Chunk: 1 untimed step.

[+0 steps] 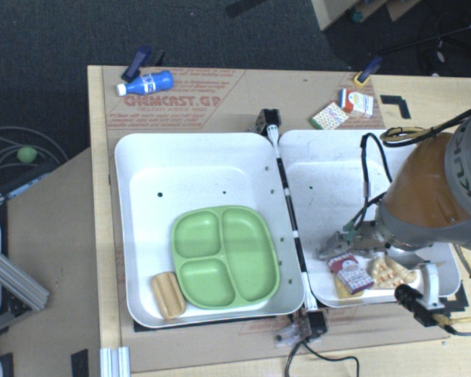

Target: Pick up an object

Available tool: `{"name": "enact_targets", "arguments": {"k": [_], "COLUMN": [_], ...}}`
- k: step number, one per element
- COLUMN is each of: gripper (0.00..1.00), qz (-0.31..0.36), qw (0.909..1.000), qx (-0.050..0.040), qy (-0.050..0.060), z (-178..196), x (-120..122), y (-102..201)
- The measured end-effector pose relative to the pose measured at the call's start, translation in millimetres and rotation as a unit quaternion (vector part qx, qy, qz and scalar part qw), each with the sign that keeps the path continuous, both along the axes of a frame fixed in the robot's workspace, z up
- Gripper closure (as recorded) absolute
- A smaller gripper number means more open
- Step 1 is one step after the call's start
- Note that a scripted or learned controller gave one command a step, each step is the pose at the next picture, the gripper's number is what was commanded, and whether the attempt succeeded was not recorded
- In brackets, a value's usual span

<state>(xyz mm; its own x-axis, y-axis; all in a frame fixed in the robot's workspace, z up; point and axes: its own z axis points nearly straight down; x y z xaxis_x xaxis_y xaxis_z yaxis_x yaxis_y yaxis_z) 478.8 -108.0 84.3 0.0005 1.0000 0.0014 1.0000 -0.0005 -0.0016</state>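
The arm reaches into the right bin [314,163], its gripper [347,246] low over the items heaped at the near edge, and I cannot tell from this slanted view whether the gripper is released or clenched. Just below it lies a small red-and-white packet [351,273], resting partly on a flat yellow piece [344,289], with what looks like a pale waffle-patterned snack [392,272] right beside them. To do this step well, the descent should centre on one object, probably the packet, so the neighbours are not pinched along with it, and the lift should go straight up, clear of the bin wall. In the left bin [141,163] sit a green divided plate [224,256] and a tan block [168,294], well apart from the gripper
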Motion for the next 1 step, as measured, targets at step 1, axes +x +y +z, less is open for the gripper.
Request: {"name": "enact_targets", "arguments": {"k": [1], "gripper": [1.0], "qz": [0.0], "qw": [1.0], "qx": [-0.0006], "qy": [-0.001], "z": [9.9], "x": [0.3], "y": [-0.2]}}
